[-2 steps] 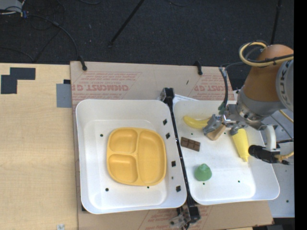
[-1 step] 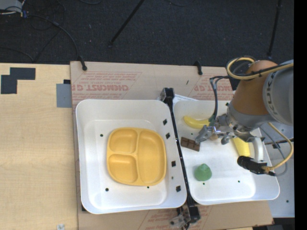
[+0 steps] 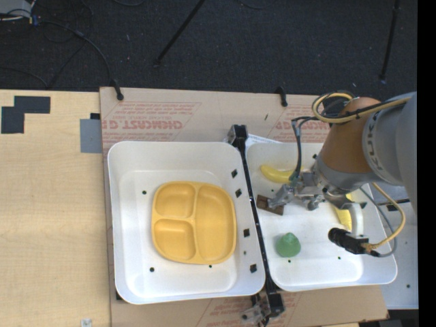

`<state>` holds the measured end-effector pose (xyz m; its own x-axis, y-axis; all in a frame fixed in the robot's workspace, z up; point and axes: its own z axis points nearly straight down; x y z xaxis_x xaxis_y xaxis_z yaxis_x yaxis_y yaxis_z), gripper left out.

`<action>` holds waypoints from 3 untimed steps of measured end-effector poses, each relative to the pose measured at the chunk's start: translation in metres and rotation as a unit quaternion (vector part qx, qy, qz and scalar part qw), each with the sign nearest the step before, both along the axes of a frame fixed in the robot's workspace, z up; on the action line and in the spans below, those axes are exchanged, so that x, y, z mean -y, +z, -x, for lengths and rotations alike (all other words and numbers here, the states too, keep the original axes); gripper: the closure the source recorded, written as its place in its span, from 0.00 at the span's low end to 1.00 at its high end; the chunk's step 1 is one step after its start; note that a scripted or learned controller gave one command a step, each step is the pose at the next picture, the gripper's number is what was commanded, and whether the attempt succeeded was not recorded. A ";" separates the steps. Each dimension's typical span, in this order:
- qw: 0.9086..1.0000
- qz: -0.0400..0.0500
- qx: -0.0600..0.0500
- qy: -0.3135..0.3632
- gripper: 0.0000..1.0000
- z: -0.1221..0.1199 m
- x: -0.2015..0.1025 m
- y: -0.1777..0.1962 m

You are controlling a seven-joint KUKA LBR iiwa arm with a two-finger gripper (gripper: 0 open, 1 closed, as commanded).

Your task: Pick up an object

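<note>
Gripper [image 3: 282,200] down low inside the right bin [image 3: 381,275], over its left half, close to the black divider [image 3: 249,203] between the two bins; open or closed, impossible to tell from this slant. Just beside its tip, toward the divider, a small brown piece [image 3: 270,208] lying on the bin floor; touching or only near, cannot tell. Just behind the gripper, toward the bin's far wall, a yellow curved object [image 3: 275,174], banana-like, flat on the bin floor. Nearer the camera and apart from the gripper, a green rounded lump [image 3: 288,244], by itself near the middle of the bin. On the other side, partly tucked under the wrist, a second yellow object [image 3: 343,216], only partly visible. All four lying on the floor of the right bin. Above the gripper, the orange band [image 3: 344,148], then the grey arm [image 3: 392,142] reaching in from the right. Across the divider, the left bin [image 3: 129,268], holding a yellow divided plate [image 3: 194,222] with three compartments, roughly centred. Beneath both bins, a sheet of brown cardboard [image 3: 157,118] with red print, on a pale wooden surface [image 3: 48,216]; beyond that, dark floor [image 3: 225,39] with black cables [image 3: 88,39].
</note>
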<state>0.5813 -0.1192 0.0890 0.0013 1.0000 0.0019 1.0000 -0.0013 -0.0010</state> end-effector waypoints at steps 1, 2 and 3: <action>1.000 0.000 0.002 -0.001 1.00 -0.002 0.000 0.013; 1.000 0.001 0.001 0.001 1.00 -0.006 -0.002 0.056; 1.000 0.001 0.002 0.001 1.00 -0.014 0.001 0.102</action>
